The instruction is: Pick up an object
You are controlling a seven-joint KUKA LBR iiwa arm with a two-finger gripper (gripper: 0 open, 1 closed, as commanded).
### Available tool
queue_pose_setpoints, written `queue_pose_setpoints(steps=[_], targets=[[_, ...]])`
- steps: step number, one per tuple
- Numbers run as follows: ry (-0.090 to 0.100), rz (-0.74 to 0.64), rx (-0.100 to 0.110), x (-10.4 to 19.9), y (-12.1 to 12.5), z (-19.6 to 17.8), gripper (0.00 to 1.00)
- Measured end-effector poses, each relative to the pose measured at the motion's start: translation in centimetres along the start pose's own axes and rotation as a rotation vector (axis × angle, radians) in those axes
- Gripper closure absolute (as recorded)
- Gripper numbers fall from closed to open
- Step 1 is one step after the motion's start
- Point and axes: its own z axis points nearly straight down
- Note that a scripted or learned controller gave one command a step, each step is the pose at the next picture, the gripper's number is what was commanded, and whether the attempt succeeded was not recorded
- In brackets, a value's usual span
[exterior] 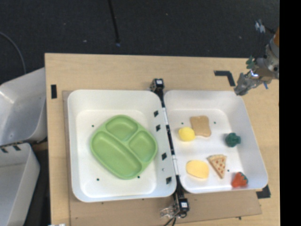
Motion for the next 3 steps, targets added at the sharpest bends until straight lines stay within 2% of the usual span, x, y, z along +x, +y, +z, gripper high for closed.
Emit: queue_pose_setpoints(steps=[1,2,3], targets=[[0.004,-0.001,0.006,5.3,-1.7,-0.4,1.00],[0.003,0.000,0.006,9.5,-2.2,0.1,1.00],[0.005,-0.002,0.007,15.1,-2.7,0.5,1.00]])
